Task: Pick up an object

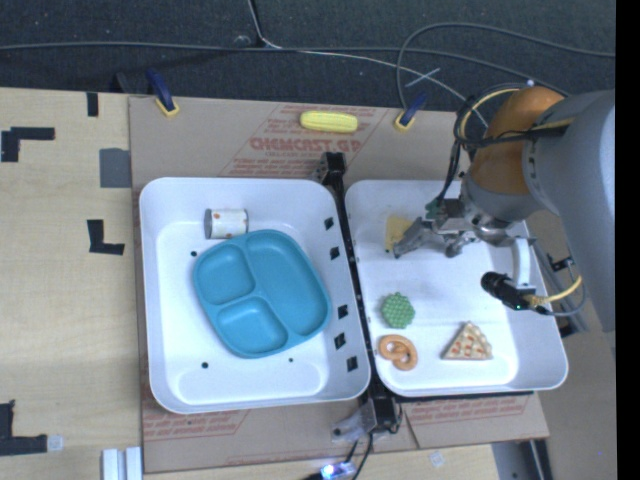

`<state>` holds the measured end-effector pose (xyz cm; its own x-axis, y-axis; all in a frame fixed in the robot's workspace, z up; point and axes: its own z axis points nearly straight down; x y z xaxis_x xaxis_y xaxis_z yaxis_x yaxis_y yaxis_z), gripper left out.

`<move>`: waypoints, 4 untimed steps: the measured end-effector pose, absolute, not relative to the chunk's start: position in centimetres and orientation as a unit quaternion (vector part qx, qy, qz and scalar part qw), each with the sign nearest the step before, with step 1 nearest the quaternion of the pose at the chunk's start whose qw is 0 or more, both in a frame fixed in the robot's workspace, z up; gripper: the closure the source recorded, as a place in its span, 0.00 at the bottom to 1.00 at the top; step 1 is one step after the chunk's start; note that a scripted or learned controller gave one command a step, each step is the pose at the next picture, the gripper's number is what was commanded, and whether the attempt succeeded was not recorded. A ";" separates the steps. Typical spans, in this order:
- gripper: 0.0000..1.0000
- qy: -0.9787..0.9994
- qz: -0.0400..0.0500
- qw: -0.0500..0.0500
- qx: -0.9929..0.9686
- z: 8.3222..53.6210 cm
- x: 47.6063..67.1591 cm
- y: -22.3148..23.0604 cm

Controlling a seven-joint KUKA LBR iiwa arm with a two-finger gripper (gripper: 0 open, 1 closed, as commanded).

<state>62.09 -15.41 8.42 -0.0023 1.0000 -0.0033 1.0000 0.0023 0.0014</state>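
Observation:
My gripper [427, 247] hangs low over the back of the right bin [540, 368], its two fingers spread apart and nothing between them, so it is open. A pale yellow wedge [400, 230] lies just beside the left fingertip [398, 251], near the bin's left wall. Closer to the front of this bin sit a green bumpy ball [398, 311], a small pretzel [397, 352] and a pizza slice [467, 344]. All three are apart from the gripper.
The left bin [160, 268] holds a blue divided plate [262, 290] and a small white can [227, 222] on its side. A yellow corn-like piece [328, 121] rests on the cardboard behind the bins. Cables run along the right bin's right side [520, 293].

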 end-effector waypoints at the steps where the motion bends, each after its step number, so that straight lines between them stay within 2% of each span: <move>1: 1.00 0.708 0.000 0.002 0.706 9.7 62.2 -15.4; 2: 1.00 0.708 0.001 0.001 0.707 15.1 63.2 -15.9; 4: 1.00 0.708 0.001 0.001 0.706 24.3 63.6 -14.3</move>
<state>63.59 -14.26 24.26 -0.0025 1.0000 -0.0002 1.0000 0.0025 0.0039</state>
